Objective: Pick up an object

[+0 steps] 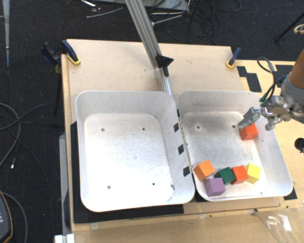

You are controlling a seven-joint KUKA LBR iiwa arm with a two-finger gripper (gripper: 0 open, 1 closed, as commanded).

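Camera view: your likeliest target is the red block (pixel 249 132), sitting in the right bin (pixel 207 110), toward its right wall, upper half. The gripper (pixel 254 118) is right on top of it, coming in from the right edge. One grey finger (pixel 249 118) angles down and left, its tip just above the block's upper left corner. You can't see the block between two fingers, so don't count it as held. Open or closed: cannot tell from this angle.

The rest of the blocks are clustered at the bin's front edge, well apart from the red one: an orange block (pixel 204 169) at the left, a purple block (pixel 215 186) just below it, a green block (pixel 225 175), another red-orange block (pixel 239 174) touching the green one, and a yellow block (pixel 254 172) at the right end.

The left bin (pixel 91 110) sits beside it, rims touching along the middle. A grey metal pole (pixel 144 27) slants in from the top down to the seam between the bins. Yellow-tipped clamps (pixel 71 54) sit at the bench's back corners.
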